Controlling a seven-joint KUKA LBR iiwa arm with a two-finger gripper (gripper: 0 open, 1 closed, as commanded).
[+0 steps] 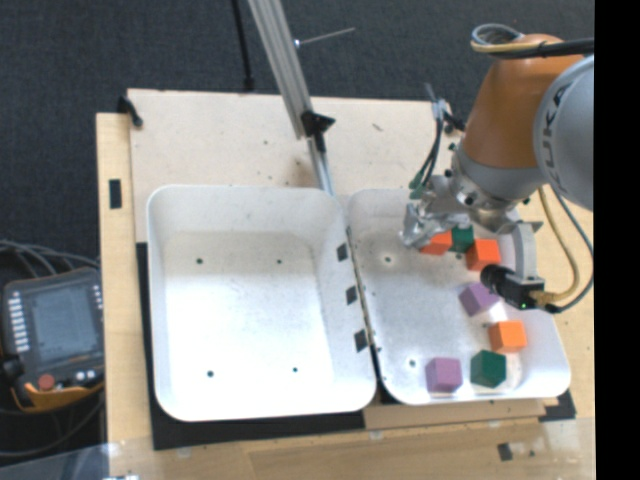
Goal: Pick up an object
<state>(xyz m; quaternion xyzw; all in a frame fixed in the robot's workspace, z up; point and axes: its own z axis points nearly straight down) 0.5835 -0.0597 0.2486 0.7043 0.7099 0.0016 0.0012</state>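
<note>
Blocks lie scattered in the right bin [400, 388], and nearest the camera, along its front edge, sit a purple cube [443, 374] and a dark green cube [488, 368] side by side, with a white piece just beside the green one. A little farther in, an orange cube [508, 335] rests near the bin's right rim, touching or almost touching a pale block behind it. Beyond that lies a purple block [477, 298], tilted, its longer side running diagonally from front right toward back left.

Farther still, in the back part of the same bin, the gripper [428, 230] hangs low over a tight cluster: an orange block [436, 243] directly at the metal fingertips, a small green block [462, 237] just right of it, and a second orange block [484, 252] touching that one on the right. The first orange block lies with its long side roughly across the bin, left to right. How far apart the fingers stand, and whether they grip anything, cannot be told; the wrist and cables hide them.

Above the gripper rise the grey wrist and the orange band [510, 108] of the arm. The left bin [160, 268] sits alongside, and an aluminium post [285, 58] leans up from the bench behind the two bins.
</note>
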